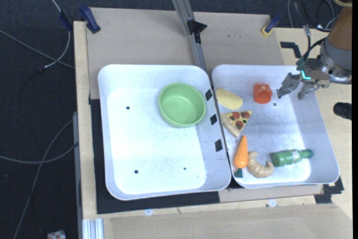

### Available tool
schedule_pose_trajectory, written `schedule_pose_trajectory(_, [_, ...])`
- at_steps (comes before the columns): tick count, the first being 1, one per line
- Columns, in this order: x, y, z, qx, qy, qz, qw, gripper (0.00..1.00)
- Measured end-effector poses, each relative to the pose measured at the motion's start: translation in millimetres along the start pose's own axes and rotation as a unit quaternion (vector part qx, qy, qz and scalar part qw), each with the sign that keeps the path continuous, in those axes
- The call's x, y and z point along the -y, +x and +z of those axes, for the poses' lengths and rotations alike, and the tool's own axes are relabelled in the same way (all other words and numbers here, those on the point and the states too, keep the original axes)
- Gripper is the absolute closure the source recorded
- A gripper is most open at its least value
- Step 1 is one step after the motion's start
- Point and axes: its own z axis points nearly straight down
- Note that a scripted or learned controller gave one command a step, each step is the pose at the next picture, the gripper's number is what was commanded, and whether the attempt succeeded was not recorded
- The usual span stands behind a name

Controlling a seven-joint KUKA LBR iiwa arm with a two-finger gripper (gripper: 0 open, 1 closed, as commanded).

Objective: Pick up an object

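Fingers (296, 87) spread apart, empty, hovering over right bin (321, 120) just right of red block (262, 93); likely lining up grasp. Green bowl (182, 104) alone in left bin (112, 120).

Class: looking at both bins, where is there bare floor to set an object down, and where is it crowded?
Left bin: bare floor below and left of the green bowl. Right bin: bare middle patch between pizza slice and green bottle. Crowded along its lower left: carrot, croissant.
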Motion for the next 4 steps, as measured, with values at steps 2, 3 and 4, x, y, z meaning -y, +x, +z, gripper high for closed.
schedule_pose_trajectory(2, [-7,4,40,0.0,-0.001,-0.002,1.0,0.0])
schedule_pose_trajectory(3, [-7,7,83,0.0,-0.001,-0.001,1.0,0.0])
schedule_pose_trajectory(4, [-6,8,101,0.0,-0.001,-0.001,1.0,0.0])
